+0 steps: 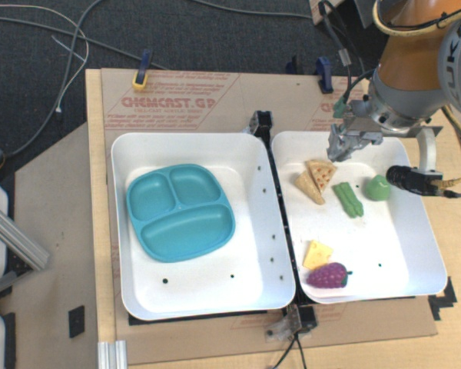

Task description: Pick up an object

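In the right bin lie a tan sandwich wedge, a tan bread piece, a green pickle, a green round fruit, a yellow cheese wedge and a purple grape bunch. My gripper hangs over the bin's far side, just above and right of the sandwich wedge. Nothing shows between its fingers.
The left bin holds a teal divided plate. A black divider clamp stands between the bins at the back. A black cylinder juts over the right bin beside the green fruit. Cables cross the dark floor behind.
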### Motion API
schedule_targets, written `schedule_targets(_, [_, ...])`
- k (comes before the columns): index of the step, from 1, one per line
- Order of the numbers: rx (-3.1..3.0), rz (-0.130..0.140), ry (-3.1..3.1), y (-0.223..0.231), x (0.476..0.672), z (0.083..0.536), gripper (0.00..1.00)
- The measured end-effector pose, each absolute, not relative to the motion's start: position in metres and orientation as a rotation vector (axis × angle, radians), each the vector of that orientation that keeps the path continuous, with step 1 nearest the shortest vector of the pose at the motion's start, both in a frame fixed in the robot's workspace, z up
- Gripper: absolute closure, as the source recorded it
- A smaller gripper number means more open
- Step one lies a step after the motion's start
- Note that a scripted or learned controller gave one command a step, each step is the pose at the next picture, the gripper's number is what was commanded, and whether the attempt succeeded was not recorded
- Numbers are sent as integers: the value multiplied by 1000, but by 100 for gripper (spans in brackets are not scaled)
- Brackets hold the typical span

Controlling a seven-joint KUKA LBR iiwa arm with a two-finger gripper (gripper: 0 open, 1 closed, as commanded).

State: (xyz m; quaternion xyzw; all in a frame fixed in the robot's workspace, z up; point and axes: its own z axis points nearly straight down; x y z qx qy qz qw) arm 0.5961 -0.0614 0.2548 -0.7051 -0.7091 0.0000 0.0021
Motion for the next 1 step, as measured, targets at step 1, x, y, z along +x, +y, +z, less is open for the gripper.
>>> schedule_targets(1, [-2216,-4,-2228,-16,610,257,100])
